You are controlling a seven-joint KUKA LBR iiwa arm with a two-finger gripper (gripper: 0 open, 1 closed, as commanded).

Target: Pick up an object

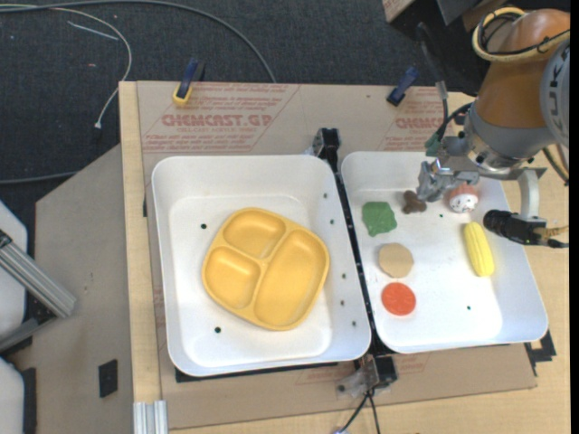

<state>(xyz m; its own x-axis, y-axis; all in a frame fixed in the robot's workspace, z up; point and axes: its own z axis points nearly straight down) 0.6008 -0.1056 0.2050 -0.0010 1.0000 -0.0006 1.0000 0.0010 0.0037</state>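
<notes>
Small toy-like objects lie scattered in the white bin (516, 319) on the right side of the frame: a green leafy-looking piece (379, 217) near the bin's upper left, a round tan biscuit-shaped piece (395, 260) just below it, a flat red-orange disc (399, 298) lower still, a yellow corn-cob shape (479, 248) towards the right wall, a small dark brown lump (414, 203) near the top, and a small white and red round piece (463, 201) just to its right. The two-finger gripper (438, 181) on the grey arm with the orange band (520, 70) hangs low over the upper part of this bin, close above the brown lump and the white and red piece; whether its jaws are released or clenched I cannot tell, and no object is seen between them. In the left white bin (172, 242) sits a yellow plastic plate with three compartments (265, 267), near the centre of the frame. Both bins rest on a brown cardboard sheet with red printing (226, 111).
</notes>
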